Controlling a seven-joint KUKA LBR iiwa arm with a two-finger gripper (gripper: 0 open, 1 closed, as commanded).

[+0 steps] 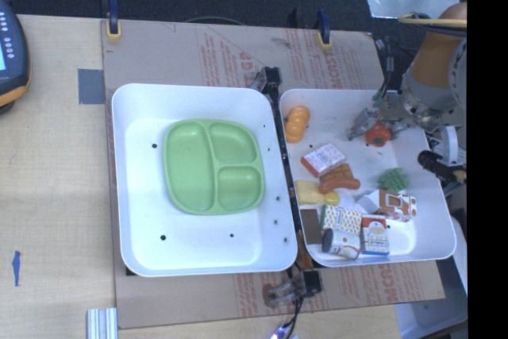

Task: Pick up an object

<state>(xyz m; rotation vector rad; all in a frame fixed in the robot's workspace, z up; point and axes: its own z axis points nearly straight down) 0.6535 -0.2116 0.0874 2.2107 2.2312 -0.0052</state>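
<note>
The arm reaches in from the right, and its gripper (pixel 375 123) is low over the back of the right bin (pixel 444 246). A small red round object (pixel 379 136) sits directly beneath it, partly covered by the gripper body. Nearby in the same bin lie an orange toy (pixel 297 123), a red and white box (pixel 323 159), a brown sausage (pixel 340 179), a yellow piece (pixel 311 192) and a green broccoli-like toy (pixel 393 179). Several small printed boxes (pixel 357 228) cluster at the bin's front.
The left bin (pixel 135 171) holds a green divided plate (pixel 213 166). A black divider rail (pixel 279 147) runs between the bins. A yellow and black pendant (pixel 9 52) rests at the far left of the bench. Blue clamps (pixel 113 16) hold the cardboard at the back.
</note>
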